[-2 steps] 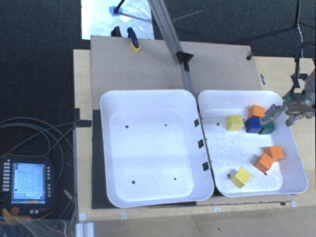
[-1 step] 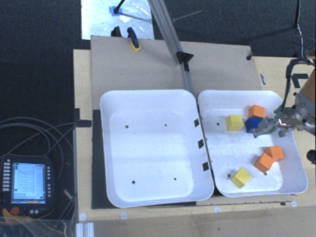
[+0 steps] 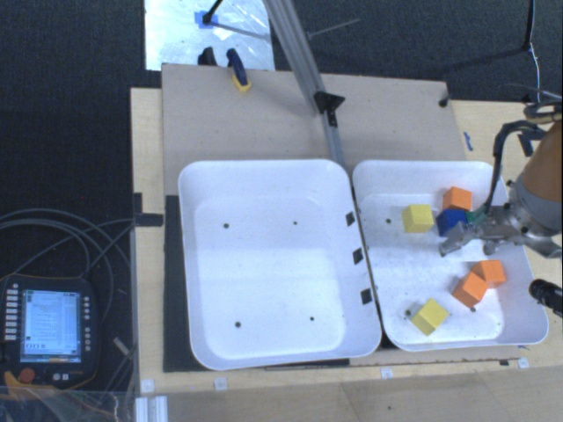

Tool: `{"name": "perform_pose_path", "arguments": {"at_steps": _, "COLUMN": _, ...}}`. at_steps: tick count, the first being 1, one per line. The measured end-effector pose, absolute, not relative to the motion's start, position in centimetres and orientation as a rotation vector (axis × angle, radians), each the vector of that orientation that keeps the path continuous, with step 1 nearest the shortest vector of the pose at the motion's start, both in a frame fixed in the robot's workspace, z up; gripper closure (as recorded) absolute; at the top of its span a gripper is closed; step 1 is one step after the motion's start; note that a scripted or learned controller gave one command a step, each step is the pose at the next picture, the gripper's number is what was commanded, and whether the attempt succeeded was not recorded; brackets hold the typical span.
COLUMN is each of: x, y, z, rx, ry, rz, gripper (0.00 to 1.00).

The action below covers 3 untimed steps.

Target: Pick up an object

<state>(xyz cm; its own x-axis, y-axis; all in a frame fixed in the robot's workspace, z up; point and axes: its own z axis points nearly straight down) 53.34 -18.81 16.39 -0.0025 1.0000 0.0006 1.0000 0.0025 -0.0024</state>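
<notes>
So two white bins are seen side by side on the table [image 3: 413,112], and all the action is in the right bin [image 3: 378,236], over in the right half of the frame; no blocks can be seen in the left bin [image 3: 198,236]. Scattered in the right bin are a yellow block [image 3: 418,218] up top, an orange block [image 3: 456,199] just beside it to the right, a blue block [image 3: 450,221] touching the underside of that orange one, two more orange blocks [image 3: 479,282] pressed together lower down, and a second yellow block [image 3: 430,316] near the bin's bottom edge. The arm is reached in from the right edge, and the gripper [image 3: 459,238] is parked right at the blue block, low in the bin. Whether the gripper is apart or together honestly can't be told from this angle, and nothing can be seen clamped in it. The step is judged to be the approach or the closing-in on the blue block, with no lift made yet. Next, a firm close on that block would be needed, then a straight rise. A slip or a nudge against the orange neighbour looks possible, since they are packed so tight.
</notes>
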Motion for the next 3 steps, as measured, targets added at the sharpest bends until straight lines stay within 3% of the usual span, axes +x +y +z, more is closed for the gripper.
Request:
{"name": "perform_pose_path", "arguments": {"at_steps": 1, "x": 53.5, "y": -18.9, "z": 17.8, "rx": -2.219, "ry": -2.231, "rz": -0.004, "gripper": 1.00}}
{"name": "perform_pose_path", "arguments": {"at_steps": 3, "x": 55.1, "y": -18.6, "z": 29.1, "rx": -2.221, "ry": -2.235, "rz": -0.007, "gripper": 1.00}}
